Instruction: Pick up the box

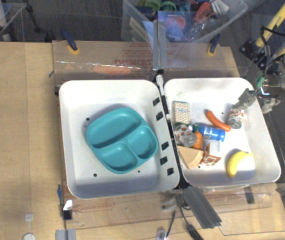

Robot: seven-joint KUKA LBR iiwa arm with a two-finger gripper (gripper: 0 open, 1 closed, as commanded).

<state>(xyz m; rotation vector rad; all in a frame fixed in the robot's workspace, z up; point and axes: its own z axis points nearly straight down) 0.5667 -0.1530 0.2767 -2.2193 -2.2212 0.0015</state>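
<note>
1. Right of centre, the box [181,111] lies flat near the right bin's [268,159] left wall, open floor above it.
2. Gripper [244,99] at upper right, near the can [235,120]; grip state cannot be told.

Single fixed camera above the bench, slanting down, mid-distance, left bin [72,134] and right bin [267,154] both framed
</note>
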